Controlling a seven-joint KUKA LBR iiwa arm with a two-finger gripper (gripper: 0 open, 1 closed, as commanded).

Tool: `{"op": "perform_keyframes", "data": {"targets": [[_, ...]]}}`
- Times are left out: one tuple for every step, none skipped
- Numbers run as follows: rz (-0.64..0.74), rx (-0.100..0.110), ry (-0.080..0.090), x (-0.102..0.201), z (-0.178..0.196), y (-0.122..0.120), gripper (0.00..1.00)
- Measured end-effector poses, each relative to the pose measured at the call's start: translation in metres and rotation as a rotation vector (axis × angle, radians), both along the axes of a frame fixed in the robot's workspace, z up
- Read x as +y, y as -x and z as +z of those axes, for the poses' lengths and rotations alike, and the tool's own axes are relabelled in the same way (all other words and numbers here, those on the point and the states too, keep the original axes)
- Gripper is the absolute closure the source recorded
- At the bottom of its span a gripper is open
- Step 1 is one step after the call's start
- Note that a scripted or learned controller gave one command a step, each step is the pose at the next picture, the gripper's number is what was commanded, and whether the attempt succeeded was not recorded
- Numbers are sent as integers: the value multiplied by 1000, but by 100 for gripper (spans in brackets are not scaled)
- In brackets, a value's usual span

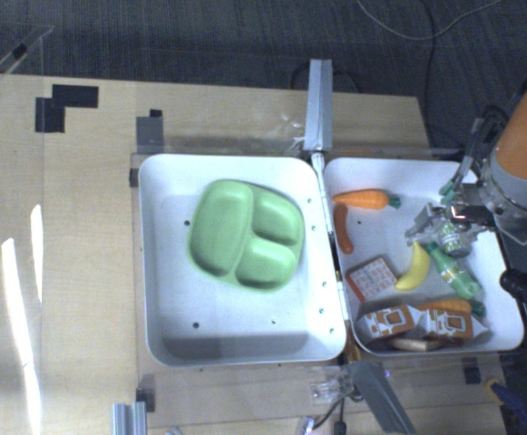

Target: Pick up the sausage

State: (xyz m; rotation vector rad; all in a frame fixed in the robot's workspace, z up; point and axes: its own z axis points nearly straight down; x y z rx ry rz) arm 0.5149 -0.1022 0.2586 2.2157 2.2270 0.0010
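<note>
The sausage [342, 228], a slim reddish-orange link, lies along the left wall of the right bin [508, 333], just below the carrot. My gripper [439, 227] hangs over the right half of that bin, above the top ends of a banana [414, 269] and a green bottle [453, 271]. It is about a hand's width to the right of the sausage and apart from it. Nothing of the sausage is covered.
An orange carrot [366, 199] with a green tip lies at the back of the right bin. A small waffle-like square [373, 277] and printed cartons [417, 322] sit toward the front. The left bin [163, 333] holds a green divided tray [246, 234].
</note>
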Motion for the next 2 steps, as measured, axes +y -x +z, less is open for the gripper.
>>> {"op": "perform_keyframes", "data": {"targets": [[26,2,0,76,-77,-32,0],[44,-1,-1,68,-76,-65,0]]}}
